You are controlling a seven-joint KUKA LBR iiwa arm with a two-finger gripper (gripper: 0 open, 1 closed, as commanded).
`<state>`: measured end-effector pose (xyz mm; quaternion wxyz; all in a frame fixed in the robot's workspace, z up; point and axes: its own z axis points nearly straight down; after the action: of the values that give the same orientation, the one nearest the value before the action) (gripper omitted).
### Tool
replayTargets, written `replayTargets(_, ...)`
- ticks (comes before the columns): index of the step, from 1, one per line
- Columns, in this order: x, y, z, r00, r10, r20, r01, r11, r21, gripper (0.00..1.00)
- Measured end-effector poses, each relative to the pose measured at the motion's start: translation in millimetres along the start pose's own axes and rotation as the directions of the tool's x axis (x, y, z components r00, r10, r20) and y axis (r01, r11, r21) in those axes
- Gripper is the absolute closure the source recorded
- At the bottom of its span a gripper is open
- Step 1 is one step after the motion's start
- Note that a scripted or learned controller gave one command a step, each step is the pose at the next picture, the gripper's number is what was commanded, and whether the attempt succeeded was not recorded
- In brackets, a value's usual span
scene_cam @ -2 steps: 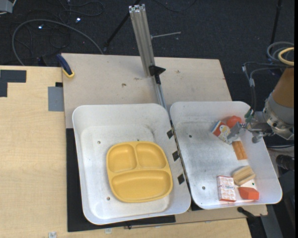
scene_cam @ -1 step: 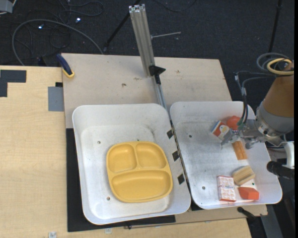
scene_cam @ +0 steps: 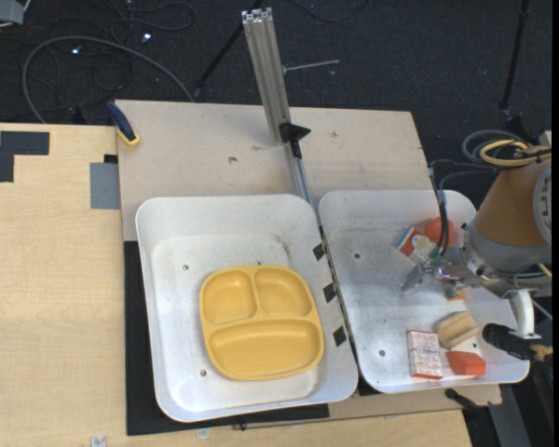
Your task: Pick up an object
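My gripper (scene_cam: 427, 274) hangs low over the middle of the right bin (scene_cam: 373, 287), on the arm coming in from the right. Just above it in the view, close to its upper side, lies an orange and white object (scene_cam: 417, 240). A tan wooden block (scene_cam: 455, 328) rests toward the near right of this bin. Beside it lie a red and white packet (scene_cam: 425, 354) and a small orange block (scene_cam: 467, 364). I see nothing gripped.
The left bin (scene_cam: 168, 250) holds a yellow divided plate (scene_cam: 260, 322). A metal post (scene_cam: 270, 73) rises behind the bins. The right bin's left half is bare white floor.
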<state>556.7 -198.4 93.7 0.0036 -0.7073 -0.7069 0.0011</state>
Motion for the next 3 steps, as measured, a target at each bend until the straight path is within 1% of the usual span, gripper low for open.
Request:
replayTargets(1, -0.3, 1.7, 0.7, 1.000, 0.000, 0.000, 0.000, 1.000, -0.005, 0.00)
replayTargets(2, 1.2, 3.9, -10.4, 1.000, 0.001, -0.004, -0.001, 1.000, -0.011, 1.00)
replayTargets(3, 8.2, 7.1, -70.2, 1.000, -0.003, 0.004, 0.003, 1.000, -0.009, 1.00)
